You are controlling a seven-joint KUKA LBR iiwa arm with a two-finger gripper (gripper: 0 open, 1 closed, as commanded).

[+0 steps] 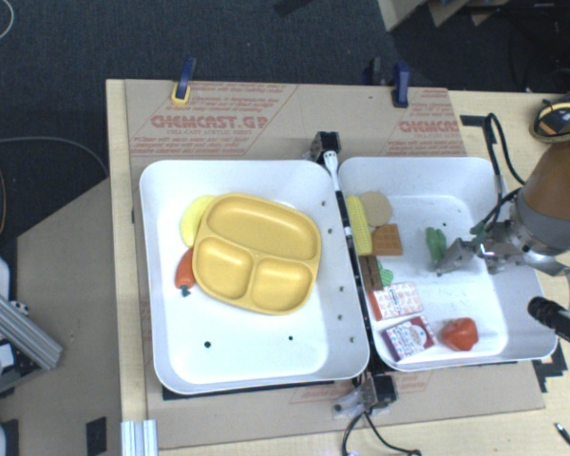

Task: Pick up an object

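We see the yellow tray filling the left bin. In the right bin our gripper hangs just beside the green piece, its object; whether it is open we cannot tell. We should centre over that 1 piece, clear of the red tomato.

We found the grey arm with its orange band cut off by the right edge of the view. The yellow three-compartment plastic tray hid most of a flat yellow object and part of an orange carrot-shaped toy. The print on the two red-and-white packets was too small to read.
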